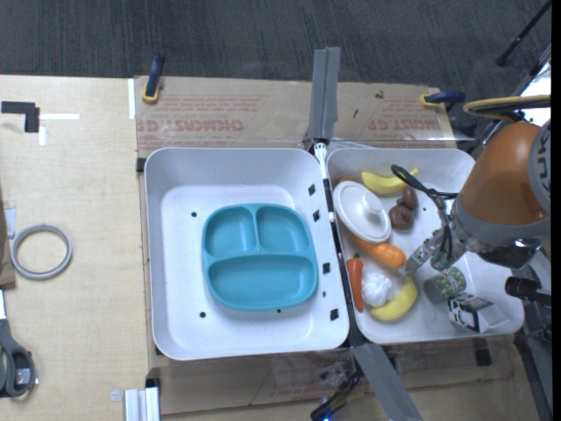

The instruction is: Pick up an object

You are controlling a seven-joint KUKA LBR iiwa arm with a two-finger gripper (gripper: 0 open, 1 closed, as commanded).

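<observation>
Curved yellow plastic banana (pixel 396 303) | lies at right white bin's (pixel 491 326) front edge, touching a white crumpled ball (pixel 375 286) | tool (pixel 424 259) lowered just above it, finger state cannot be told | grasp judged pending.

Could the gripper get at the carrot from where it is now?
Probably yes. The gripper hangs in the right bin, just to the camera's right of the carrot, and nothing lies on top of the carrot. A white lid and a banana sit close by, so the fit looks tight.
</observation>
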